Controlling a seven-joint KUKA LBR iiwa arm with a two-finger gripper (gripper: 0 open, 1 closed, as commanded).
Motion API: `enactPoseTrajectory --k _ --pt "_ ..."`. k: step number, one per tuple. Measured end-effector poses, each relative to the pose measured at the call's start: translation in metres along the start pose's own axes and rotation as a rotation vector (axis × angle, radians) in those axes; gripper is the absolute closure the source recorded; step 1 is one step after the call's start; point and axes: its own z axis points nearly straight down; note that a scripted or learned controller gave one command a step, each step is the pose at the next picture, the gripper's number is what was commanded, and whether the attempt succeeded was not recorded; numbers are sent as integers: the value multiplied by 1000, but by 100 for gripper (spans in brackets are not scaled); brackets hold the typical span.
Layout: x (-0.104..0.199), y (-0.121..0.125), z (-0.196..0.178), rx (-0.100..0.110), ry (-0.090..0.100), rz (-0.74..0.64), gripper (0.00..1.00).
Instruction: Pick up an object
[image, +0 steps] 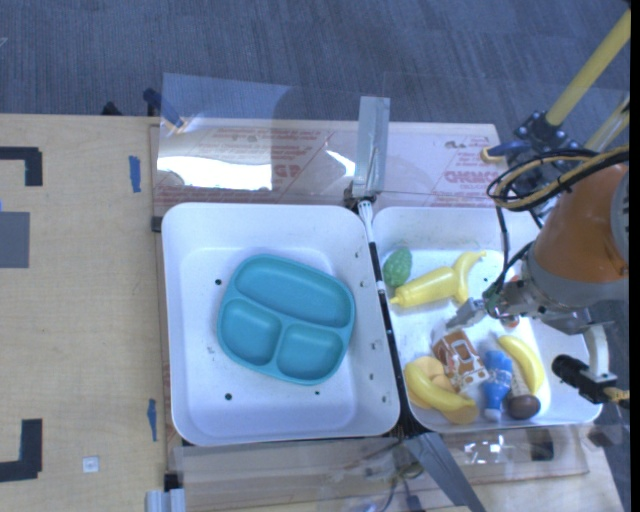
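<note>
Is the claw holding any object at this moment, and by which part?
It cannot be told. The claw hangs low over the right bin, beside the yellow toy, but no object shows between its tips.

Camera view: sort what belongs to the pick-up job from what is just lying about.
Job:
two-finger gripper
long yellow squash-like toy
green ridged toy
orange-and-white patterned toy
blue bottle-shaped toy
small yellow banana

Lying about:
teal three-compartment plate
left white bin
</note>
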Motion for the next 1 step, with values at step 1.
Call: enactPoseTrajectory --k 1 --pt "17 2 3 -27 -18 -203 0"
